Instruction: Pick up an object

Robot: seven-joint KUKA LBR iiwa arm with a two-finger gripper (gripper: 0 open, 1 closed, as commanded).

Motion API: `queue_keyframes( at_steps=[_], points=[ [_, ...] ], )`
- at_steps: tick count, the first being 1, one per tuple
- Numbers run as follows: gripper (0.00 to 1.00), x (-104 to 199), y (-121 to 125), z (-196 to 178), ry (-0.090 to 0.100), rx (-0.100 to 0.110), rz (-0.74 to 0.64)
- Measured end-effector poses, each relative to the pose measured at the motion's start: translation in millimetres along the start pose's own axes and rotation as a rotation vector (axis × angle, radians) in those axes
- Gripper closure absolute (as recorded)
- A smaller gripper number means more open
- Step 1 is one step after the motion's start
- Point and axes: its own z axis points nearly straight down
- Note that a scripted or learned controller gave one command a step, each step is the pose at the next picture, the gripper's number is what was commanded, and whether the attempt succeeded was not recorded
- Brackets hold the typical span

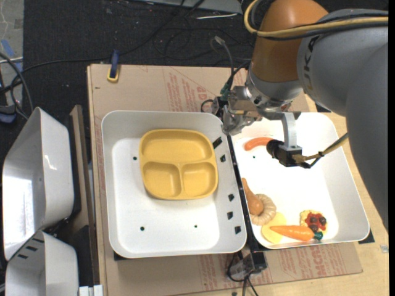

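The left bin [117, 227] has bare floor around the yellow plate [179, 164], but in the right bin [345, 190] the toy food [290, 224] crowds the near corner.

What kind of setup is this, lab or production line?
Most likely a research lab bench for pick-and-place trials. Two shallow white bins sit on a cardboard sheet, the left bin holding a yellow divided plate and the right bin toy food like a carrot; loose cables trail behind.
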Motion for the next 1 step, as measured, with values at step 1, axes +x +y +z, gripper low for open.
queue_keyframes(
  at_steps=[1],
  points=[
    [1.0,45.1,-19.7,14.4,-0.001,0.002,0.001]
  ],
)
